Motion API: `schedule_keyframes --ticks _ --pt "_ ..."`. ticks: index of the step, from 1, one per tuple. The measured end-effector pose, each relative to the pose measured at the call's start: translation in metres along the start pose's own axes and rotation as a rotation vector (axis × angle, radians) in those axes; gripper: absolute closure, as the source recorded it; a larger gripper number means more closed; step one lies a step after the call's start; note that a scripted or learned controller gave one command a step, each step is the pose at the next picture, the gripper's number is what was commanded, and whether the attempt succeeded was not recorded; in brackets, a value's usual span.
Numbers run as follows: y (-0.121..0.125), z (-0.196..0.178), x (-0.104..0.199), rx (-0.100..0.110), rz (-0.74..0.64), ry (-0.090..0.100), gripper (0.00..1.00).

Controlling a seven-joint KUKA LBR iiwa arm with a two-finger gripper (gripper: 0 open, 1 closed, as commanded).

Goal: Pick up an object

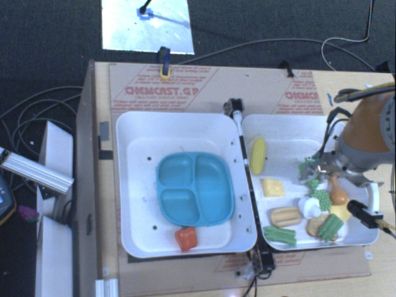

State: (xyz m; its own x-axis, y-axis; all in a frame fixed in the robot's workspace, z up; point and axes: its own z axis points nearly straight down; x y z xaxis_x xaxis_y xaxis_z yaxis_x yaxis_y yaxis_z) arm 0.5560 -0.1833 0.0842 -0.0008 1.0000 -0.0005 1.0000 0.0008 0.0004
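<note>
Corn cob near "CHEMCAST" cardboard

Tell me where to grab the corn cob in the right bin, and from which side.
Grip the corn cob across its middle, coming straight down from above. It lies flat and alone, long axis running along the divider, so the narrow width is the span to close on. The cheese slice sits apart below it. The bin wall is close on its left, so that side looks tight.
</note>
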Motion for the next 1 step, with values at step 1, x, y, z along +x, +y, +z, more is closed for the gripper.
schedule_keyframes --ticks 1 --pt "0.0637 -0.0007 0.0462 -0.003 -0.003 0.001 1.00"
